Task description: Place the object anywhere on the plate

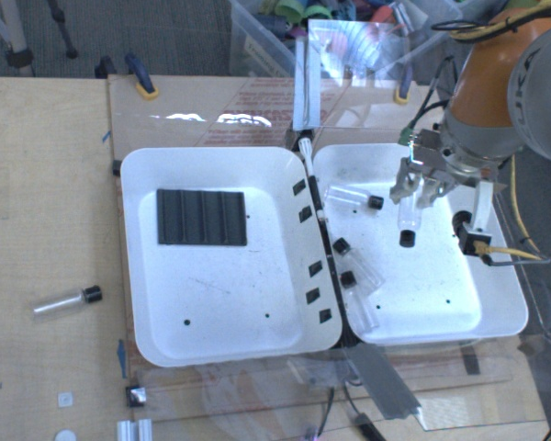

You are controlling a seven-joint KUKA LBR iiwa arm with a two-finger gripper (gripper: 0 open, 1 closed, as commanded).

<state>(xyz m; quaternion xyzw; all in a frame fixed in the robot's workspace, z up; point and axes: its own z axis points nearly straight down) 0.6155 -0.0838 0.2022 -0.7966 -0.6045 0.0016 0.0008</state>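
I see the black ribbed plate [202,218] in the left bin [138,274]. Gripper [413,196] over the right bin [496,310] looks clamped on a clear vial [408,220], black cap down, though glare blurs it. Light, slick, probably brittle; I'd grip mid-barrel, gently.

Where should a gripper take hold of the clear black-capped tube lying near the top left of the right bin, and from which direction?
Grip the clear tube across its clear body, midway along, probably coming straight down from above. It lies flat on the right bin floor, running left to right with its black cap at the right end, so fingers should close across its narrow width, clear of the bin's wall.
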